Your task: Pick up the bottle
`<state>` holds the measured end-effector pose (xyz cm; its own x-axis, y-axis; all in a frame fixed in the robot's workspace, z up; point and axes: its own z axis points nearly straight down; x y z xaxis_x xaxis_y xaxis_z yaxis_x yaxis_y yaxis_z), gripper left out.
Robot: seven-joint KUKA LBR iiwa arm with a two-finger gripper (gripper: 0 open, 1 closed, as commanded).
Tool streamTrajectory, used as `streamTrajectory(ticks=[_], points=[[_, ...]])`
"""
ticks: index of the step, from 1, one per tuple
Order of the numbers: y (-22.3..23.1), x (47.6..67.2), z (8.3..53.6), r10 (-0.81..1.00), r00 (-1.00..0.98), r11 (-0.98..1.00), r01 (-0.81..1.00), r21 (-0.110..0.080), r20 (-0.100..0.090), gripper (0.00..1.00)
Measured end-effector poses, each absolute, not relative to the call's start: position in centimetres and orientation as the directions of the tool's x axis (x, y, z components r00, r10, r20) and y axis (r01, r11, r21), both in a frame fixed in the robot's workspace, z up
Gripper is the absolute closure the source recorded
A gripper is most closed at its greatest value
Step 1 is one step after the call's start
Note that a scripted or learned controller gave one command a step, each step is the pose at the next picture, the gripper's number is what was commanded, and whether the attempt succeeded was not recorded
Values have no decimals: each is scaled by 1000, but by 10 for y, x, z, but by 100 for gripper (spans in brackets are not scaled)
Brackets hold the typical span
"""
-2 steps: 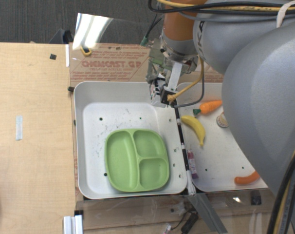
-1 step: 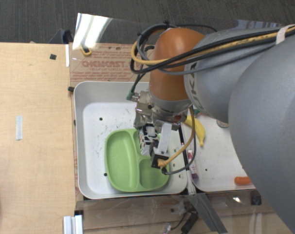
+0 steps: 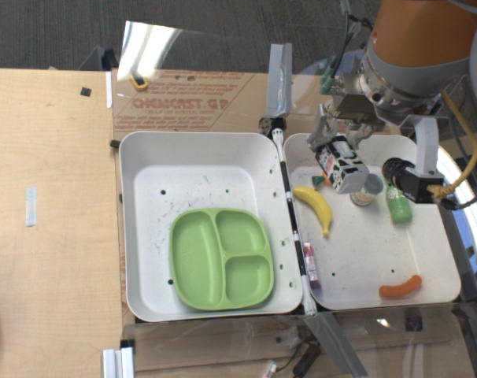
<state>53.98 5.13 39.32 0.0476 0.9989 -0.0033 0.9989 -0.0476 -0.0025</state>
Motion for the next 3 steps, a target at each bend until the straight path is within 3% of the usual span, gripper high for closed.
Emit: streamTrajectory(ticks=[1, 2, 3], points=[[171, 496, 340, 994, -107, 107, 994, -6, -3, 100], [158, 484, 182, 993, -119, 119, 993, -6, -3, 100], [208, 550, 280, 982, 190, -190, 982, -3, -5, 100]])
